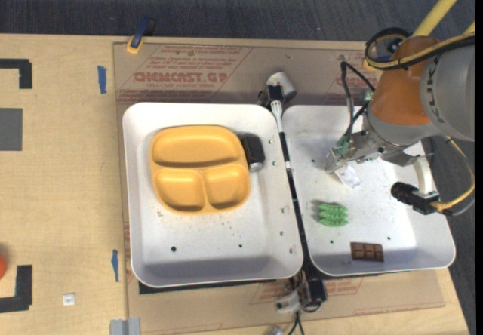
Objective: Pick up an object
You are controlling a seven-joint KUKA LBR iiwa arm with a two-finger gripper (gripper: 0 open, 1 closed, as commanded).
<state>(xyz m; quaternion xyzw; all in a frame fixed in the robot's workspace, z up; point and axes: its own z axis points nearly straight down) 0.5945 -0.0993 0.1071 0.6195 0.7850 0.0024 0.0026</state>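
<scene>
The brown chocolate-bar-shaped block [367, 252] lies nearest the camera, at the front edge of the right bin [430, 250]. Just beyond it, toward the bin's middle, lies the green pea-pod-like item [331, 213]. Neither is touched; both rest flat on the bin floor.

Further back in the right bin, the gripper [343, 164] is lowered close to the floor, well apart from both objects. Nothing can be made out between its tips, and whether the tips are apart or together cannot be told from this view. No object is lifted. Judged status: the pick is not done; approach, closure on a target and lift all remain.

In the left bin [143, 198], the yellow three-compartment tray [200, 167] sits toward the back, with a small dark object [253, 151] touching its right edge.
</scene>
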